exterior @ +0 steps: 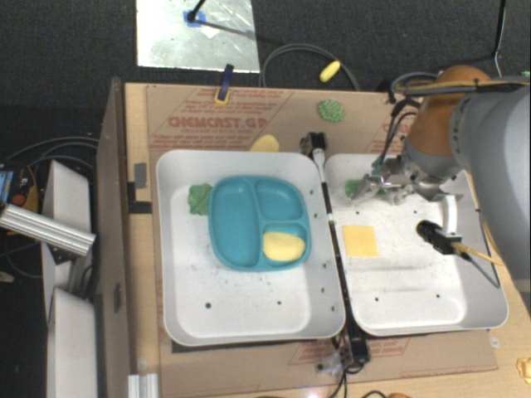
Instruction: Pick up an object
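Observation:
My gripper is low over the far left corner of the right bin. A small green piece lies right beside its tip, and I cannot see whether they touch. A flat yellow square slice lies on the right bin's floor, nearer the front than the gripper. In the left bin a teal divided plate holds a yellow rounded piece in its lower right compartment. A green leafy piece rests against the plate's left edge.
The grey arm comes in over the right bin's far right side. Behind the bins, a yellow piece and a green round piece lie on the cardboard. A black divider strip runs between the bins.

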Action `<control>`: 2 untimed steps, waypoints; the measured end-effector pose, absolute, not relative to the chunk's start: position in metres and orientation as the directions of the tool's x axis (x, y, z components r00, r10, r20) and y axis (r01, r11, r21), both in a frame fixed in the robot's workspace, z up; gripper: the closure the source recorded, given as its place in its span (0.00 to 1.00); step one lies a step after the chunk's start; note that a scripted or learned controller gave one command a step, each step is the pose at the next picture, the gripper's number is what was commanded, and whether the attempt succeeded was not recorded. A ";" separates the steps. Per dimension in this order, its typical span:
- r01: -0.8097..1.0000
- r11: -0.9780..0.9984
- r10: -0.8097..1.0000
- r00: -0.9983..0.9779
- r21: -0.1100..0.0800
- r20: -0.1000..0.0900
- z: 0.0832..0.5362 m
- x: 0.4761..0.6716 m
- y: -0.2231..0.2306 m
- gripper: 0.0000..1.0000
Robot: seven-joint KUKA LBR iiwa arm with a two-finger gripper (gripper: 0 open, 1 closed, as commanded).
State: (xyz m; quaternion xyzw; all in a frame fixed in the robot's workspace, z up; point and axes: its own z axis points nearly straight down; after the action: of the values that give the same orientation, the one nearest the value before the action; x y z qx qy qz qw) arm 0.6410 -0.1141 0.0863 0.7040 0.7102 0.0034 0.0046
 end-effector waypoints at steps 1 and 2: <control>1.000 0.000 1.000 0.000 0.001 -0.001 0.085 0.623 -0.126 0.00; 1.000 0.008 1.000 -0.008 0.004 -0.001 0.086 0.671 -0.115 0.00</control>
State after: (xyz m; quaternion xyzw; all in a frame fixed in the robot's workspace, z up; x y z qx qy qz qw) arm 0.6710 -0.1151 0.0859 0.7042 0.7100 0.0011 0.0016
